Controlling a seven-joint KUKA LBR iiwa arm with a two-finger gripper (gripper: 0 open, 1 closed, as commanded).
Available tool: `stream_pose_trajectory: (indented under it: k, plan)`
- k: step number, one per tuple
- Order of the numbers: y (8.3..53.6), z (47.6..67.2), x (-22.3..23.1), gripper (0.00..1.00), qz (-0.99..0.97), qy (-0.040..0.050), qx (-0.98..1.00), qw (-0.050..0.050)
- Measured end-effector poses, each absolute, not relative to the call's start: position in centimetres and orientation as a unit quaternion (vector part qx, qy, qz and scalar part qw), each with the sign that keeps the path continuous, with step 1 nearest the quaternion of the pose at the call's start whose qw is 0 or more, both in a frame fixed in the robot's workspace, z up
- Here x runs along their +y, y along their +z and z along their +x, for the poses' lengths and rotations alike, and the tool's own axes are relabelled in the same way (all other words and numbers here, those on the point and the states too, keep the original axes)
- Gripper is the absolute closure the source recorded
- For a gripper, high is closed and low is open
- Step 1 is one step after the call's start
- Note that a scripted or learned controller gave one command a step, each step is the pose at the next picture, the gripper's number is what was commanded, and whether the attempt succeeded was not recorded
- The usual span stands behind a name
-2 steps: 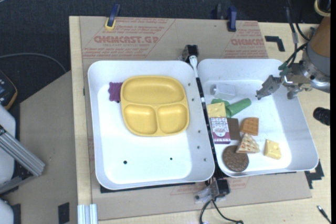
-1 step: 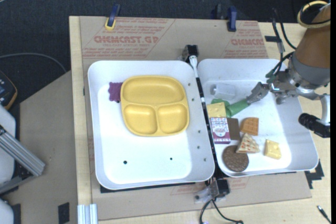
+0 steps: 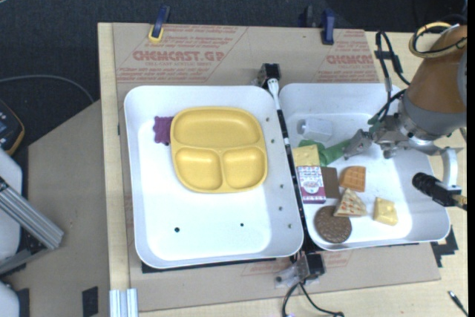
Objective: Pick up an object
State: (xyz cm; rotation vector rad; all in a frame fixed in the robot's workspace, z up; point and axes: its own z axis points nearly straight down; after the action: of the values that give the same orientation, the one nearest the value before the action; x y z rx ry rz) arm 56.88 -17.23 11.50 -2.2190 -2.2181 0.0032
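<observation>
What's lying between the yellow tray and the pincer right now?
In the camera view, between the yellow tray and the pincer: the bins' adjoining rims, a yellow block and a green item.

Two bins side by side on the desk (image 3: 223, 48), divided tray (image 3: 219, 148) in the left bin (image 3: 148, 182), food pieces clustered in the right bin (image 3: 423, 223), arm above its right edge

We are seeing the arm's broad orange band (image 3: 436, 89) glowing glossy above a rounded grey metal wrist housing (image 3: 430, 122). Just below that orange band, thin black cables (image 3: 386, 63) are looping along the grey housing's side. A slim grey metal gripper (image 3: 359, 146) is tapering out from the housing, and a short black cylindrical fitting (image 3: 434, 188) is sticking out beneath it.
</observation>
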Motion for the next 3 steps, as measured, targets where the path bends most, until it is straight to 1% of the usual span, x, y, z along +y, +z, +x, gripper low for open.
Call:
stream_pose_trajectory:
  k: [1, 2, 3]
  plan:
    - [8.5, 56.9, -17.2, 0.0, -0.707, 0.0006, -0.707, 0.001]
    - [9.5, 56.9, -17.2, 1.0, -0.707, 0.0, -0.707, 0.0]
    - [13.5, 56.9, -17.0, 1.0, -0.707, -0.0002, -0.707, -0.001]
